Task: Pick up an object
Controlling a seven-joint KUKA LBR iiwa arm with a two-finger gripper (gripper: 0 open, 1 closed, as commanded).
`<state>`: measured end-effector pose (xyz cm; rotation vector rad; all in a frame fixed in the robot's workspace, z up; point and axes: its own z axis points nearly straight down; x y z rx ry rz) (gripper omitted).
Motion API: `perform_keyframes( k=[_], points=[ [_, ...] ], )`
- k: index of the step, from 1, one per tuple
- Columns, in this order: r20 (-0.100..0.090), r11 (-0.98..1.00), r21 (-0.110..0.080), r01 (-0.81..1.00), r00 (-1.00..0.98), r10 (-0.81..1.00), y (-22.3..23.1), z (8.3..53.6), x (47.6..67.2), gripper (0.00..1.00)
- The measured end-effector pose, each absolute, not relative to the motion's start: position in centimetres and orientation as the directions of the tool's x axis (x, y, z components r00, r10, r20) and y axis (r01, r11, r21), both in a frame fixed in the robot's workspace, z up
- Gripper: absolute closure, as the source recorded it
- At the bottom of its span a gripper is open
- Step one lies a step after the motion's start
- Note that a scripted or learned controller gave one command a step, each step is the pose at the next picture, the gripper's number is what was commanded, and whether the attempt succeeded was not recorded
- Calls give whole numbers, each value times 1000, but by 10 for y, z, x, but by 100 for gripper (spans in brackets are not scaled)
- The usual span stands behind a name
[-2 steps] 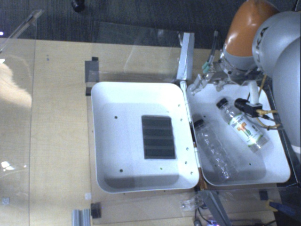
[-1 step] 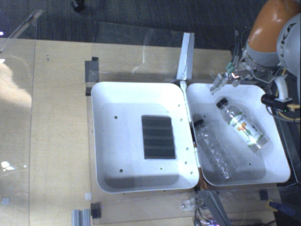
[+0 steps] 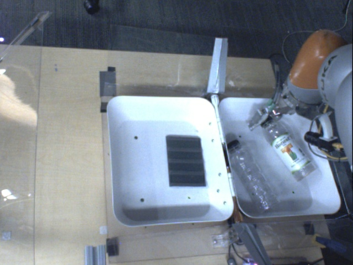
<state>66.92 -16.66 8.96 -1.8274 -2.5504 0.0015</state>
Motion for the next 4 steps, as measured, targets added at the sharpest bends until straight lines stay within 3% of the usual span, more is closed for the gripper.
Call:
perform_keyframes(
  k=[1, 2, 3, 4],
  points=[
    [3, 360, -7, 933, -360, 933, -168, 89, 668, 0],
    [-11, 360, 4, 933, -360, 933, -172, 102, 671, 100],
    [-15, 363, 12, 932, -363, 932, -171, 115, 674, 100],
    [-4, 449, 8, 894, -449, 894, -98, 170, 671, 100]
  ],
)
